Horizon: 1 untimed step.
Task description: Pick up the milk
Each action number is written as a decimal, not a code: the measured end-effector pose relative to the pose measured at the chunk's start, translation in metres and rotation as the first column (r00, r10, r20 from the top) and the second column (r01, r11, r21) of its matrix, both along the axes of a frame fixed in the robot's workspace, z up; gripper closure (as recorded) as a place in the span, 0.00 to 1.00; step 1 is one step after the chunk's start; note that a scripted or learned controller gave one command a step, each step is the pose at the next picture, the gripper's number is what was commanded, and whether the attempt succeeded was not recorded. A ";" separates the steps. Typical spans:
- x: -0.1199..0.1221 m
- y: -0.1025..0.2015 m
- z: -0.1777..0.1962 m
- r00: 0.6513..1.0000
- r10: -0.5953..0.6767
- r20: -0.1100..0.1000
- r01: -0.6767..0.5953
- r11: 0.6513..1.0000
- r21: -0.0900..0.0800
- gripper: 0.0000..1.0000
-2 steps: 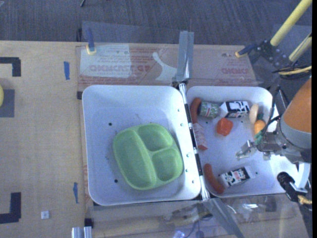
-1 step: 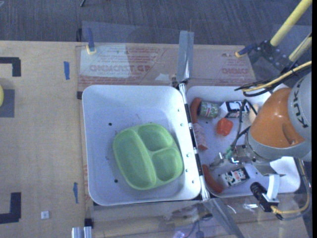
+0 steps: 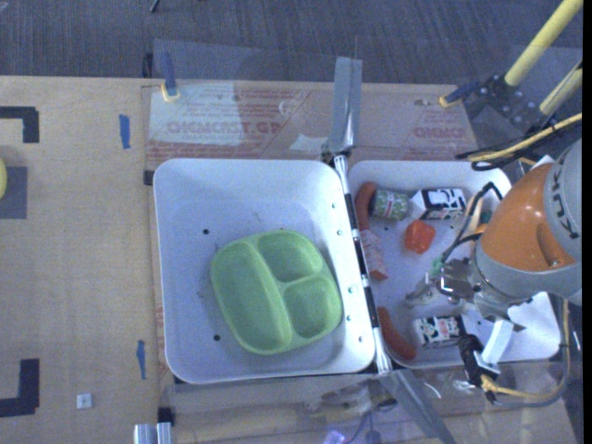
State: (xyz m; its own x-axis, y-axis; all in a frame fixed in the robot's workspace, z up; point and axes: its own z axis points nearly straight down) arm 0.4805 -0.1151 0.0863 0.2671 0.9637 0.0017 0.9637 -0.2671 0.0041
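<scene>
Two small black-and-white milk cartons lie in the right bin (image 3: 527,340). One milk carton (image 3: 442,202) rests near the bin's far edge. The other milk carton (image 3: 437,329) lies on its side near the front edge. My gripper (image 3: 437,285) hangs low over the middle of the right bin, between the two cartons and just above the nearer one. The grey wrist and its orange band (image 3: 518,234) cover the bin's right part. I see nothing held in the gripper.
In the right bin there are also a red tomato (image 3: 418,236), a green can (image 3: 389,205), a sausage (image 3: 364,198) at the far left, a pink packet (image 3: 373,253) and another sausage (image 3: 398,337) at the front. The left bin (image 3: 185,202) holds a green divided plate (image 3: 276,290).
</scene>
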 end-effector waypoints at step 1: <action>-0.002 -0.021 0.023 0.975 -0.223 -0.005 0.223 0.975 -0.002 0.00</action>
